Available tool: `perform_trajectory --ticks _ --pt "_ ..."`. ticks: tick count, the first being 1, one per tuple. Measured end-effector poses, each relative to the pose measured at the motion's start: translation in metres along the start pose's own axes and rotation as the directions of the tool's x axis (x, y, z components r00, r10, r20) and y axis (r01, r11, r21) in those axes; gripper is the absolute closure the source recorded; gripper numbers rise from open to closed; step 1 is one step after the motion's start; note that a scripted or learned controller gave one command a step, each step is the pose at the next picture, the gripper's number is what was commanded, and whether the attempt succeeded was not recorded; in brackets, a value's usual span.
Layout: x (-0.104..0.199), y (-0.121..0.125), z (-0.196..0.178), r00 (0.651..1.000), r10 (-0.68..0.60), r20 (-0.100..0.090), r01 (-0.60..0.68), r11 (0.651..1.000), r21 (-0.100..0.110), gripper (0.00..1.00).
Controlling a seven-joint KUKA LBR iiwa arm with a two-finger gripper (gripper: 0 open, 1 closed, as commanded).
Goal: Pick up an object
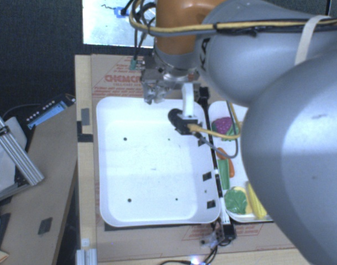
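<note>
The pincer (153, 94) hangs at the far rim of the left bin (119, 164), below the orange band (185, 10) of the grey arm (279, 93); whether it is apart or together cannot be told, and nothing shows in its grip. Just beside it, a white bracket with a black fitting (182, 117) reaches over the divide between the two bins, trailing a yellow cable (212, 132).

The objects to pick lie in the right bin (215, 110), partly hidden by the arm: one purple-pink item (224, 126), one orange piece (222, 152), one long green piece (224, 173), one round green and white item (236, 200) and one yellow piece (255, 202).

The two white bins sit side by side on a cardboard-coloured sheet with red printing (119, 77) that covers the surface (47, 203). To the left stand a slanted aluminium rail (14, 150) and a dark device with blue markings (47, 110). Dark panelling (36, 32) backs the scene, with a bright patch (110, 12) above the bins.
</note>
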State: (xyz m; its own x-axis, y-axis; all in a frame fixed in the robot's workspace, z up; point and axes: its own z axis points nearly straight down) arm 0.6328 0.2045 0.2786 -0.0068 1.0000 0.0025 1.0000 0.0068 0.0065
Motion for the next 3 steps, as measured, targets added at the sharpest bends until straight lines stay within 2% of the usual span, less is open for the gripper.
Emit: perform_trajectory --ticks 3 --pt "0.0 0.001 -0.031 1.0 -0.015 0.002 0.015 1.0 -0.002 1.0"
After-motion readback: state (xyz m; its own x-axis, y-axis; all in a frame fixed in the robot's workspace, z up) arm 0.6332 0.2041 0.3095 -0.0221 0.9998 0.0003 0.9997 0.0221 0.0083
